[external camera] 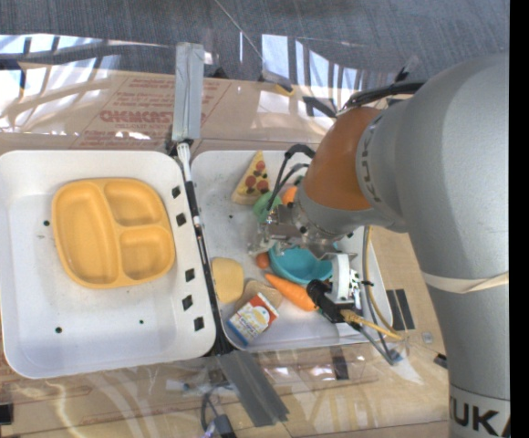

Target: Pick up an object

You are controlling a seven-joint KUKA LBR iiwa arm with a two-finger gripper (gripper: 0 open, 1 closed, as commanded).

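The grey arm with its orange band reaches low into the right bin, its gripper down among the toy food near the bin's middle; whether it is spread or pinching anything cannot be told, as the wrist hides it. Nothing can be seen lifted, so the pick looks not yet done. The left bin carries a yellow divided plate toward its far side. In the right bin, a teal bowl lies just beside the gripper, a pizza slice near the far edge, a carrot and a yellow bread-like piece toward the near edge, a small carton at the near edge. Brown cardboard lines the bench behind the bins.
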